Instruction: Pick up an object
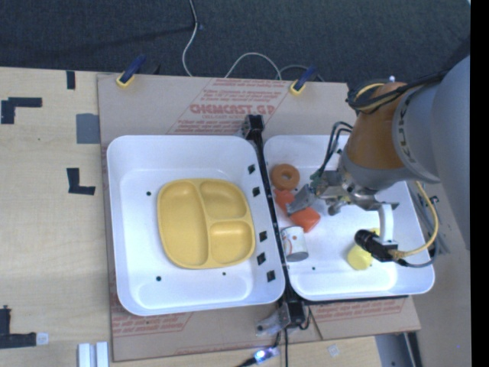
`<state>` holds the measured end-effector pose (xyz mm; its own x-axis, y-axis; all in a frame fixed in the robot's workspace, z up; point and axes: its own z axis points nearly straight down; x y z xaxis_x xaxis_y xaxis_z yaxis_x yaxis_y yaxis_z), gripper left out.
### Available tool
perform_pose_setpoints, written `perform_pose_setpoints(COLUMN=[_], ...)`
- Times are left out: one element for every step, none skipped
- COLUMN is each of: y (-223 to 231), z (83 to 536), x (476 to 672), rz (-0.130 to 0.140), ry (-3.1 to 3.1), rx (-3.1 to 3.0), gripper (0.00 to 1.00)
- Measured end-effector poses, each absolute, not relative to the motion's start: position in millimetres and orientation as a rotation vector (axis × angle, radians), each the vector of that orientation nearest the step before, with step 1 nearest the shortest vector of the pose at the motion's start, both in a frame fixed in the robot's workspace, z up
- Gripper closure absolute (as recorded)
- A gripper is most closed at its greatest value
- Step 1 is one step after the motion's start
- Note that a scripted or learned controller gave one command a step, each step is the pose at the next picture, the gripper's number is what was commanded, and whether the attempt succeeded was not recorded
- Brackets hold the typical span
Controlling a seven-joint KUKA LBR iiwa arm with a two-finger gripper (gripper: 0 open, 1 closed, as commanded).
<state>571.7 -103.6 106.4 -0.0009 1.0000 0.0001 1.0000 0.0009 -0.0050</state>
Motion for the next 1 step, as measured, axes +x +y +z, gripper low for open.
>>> perform_pose_setpoints(y=[-102.7], z=[119.3], x=[572.1], rz=[0.003], ry=[-2.222], rx=[-2.217], gripper=[1.0])
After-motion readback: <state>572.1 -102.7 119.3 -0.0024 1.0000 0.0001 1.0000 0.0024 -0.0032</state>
